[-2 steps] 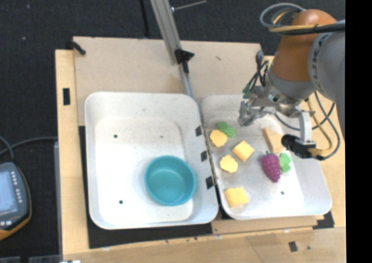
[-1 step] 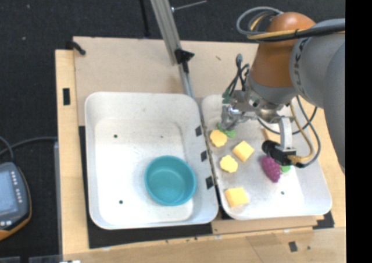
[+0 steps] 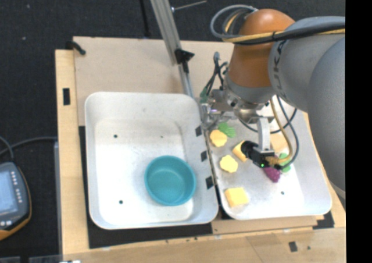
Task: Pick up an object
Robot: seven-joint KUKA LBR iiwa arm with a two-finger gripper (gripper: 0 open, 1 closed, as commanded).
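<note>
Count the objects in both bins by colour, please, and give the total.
Yellow: 4
Teal bowl: 1
Green: 1
Purple: 1
Total: 7

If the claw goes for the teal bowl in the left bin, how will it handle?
The bowl looks thin-walled and plastic, so probably light and stiff. It sits upright on a broad base, so tipping seems unlikely, but a push would likely slide it across the smooth bin. Its rim is probably the best grip.
</note>
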